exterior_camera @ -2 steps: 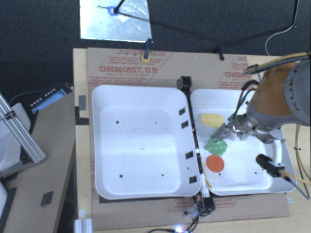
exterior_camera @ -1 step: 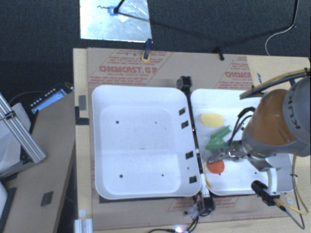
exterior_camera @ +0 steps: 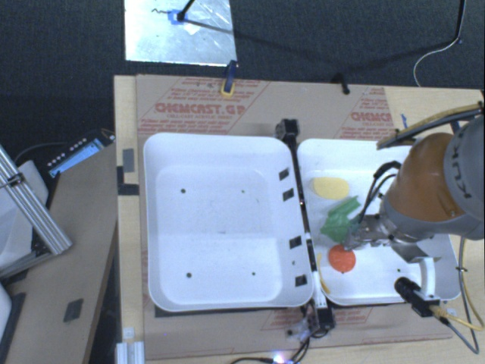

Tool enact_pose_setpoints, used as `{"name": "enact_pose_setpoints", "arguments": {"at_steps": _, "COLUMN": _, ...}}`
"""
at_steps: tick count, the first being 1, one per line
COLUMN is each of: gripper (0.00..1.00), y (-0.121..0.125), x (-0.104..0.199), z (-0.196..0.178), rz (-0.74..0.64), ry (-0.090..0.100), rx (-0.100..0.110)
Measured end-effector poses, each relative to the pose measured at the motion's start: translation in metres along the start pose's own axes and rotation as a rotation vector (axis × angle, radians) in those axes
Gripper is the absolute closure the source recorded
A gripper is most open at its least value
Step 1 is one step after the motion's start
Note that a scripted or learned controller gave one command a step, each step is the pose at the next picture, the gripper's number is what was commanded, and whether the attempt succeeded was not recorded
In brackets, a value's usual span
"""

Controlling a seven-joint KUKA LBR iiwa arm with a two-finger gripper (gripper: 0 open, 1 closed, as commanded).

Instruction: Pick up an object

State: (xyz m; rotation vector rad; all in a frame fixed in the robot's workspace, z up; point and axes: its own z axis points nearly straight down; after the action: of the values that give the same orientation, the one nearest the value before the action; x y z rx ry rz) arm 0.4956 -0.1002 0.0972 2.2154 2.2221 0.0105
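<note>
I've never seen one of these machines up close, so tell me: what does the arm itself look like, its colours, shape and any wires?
The arm is bulky and rounded: a grey shell with a broad orange band above the wrist. Dark cables loop from the band toward the small metal-grey gripper. Part of a letter marking shows on the grey shell, too cut off to read.

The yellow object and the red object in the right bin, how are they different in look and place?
The yellow object is pale, flat and oval, while the red object is round and strongly coloured. The yellow object lies nearer the far wall of the right bin; the red object lies nearer its front wall. Both lie beside the green object.
</note>
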Motion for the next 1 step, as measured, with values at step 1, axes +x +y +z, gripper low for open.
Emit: {"name": "enact_pose_setpoints", "arguments": {"at_steps": 1, "gripper": 1.00, "y": 0.1331, "x": 0.0454, "z": -0.0936, "rz": -0.010, "ry": -0.003, "rx": -0.015}}
